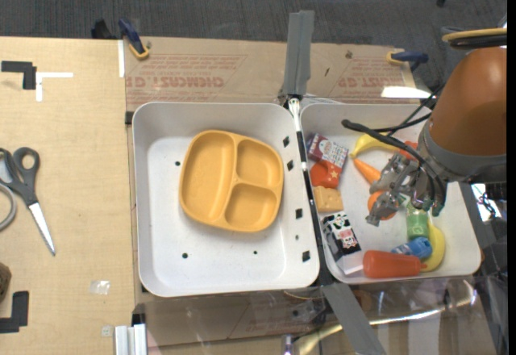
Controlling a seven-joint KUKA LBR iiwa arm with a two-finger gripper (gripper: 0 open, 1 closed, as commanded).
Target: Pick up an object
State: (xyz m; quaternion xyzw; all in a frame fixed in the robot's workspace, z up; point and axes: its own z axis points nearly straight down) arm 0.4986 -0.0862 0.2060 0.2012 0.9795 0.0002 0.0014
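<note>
Orange shows twice at the working end: the band on the arm (482,95) and a small orange object (377,202) sitting right at the gripper (387,204), inside the right bin (463,261). The gripper's metal fingers point down and to the left over the middle of that bin. The orange object lies against the finger ends, partly covered by them; whether it sits between the fingers or just beneath them cannot be told, and whether the jaws stand open or closed cannot be told either, since dark cables and linkage crowd that spot.

Other candidates lie close around. An orange carrot-like piece (367,169) rests just up and left of the gripper, with a yellow piece (372,144) beyond it near the bin's far wall. A green item (418,224) sits just right of the finger ends, half under the wrist. A blue item (415,248) and a yellow banana shape (436,247) lie near the bin's front edge, beside a long red-orange object (391,265).

Along the right bin's left side: a red and white carton (326,152), a red-orange lump (325,176), a tan block (327,199), and a black and white box (343,232).

The left bin (153,208) holds a yellow divided plate (231,181), well apart from the gripper. Scissors (28,192) lie on the wooden bench at far left, partly cut off.
</note>
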